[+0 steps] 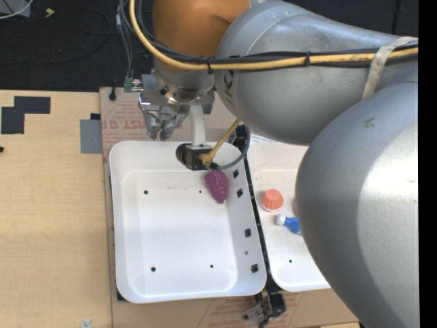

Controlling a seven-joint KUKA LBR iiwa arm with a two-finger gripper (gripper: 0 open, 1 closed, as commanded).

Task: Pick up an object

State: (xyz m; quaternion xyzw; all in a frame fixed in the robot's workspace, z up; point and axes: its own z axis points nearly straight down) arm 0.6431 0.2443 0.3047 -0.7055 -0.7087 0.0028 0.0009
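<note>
Grey arm [355, 183] nearest, tool [164, 124] poised over the far rim of the left bin [171, 244], grip width cannot be told, nothing seen held; purple lump [217, 186] lies loose near the tool, down-right of it, so the pick is not yet made.

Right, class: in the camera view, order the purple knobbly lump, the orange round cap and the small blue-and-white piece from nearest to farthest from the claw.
1. purple knobbly lump, in the white bin by the claw.
2. orange round cap, in the neighbouring white bin.
3. small blue-and-white piece, same bin, beyond the cap.
</note>
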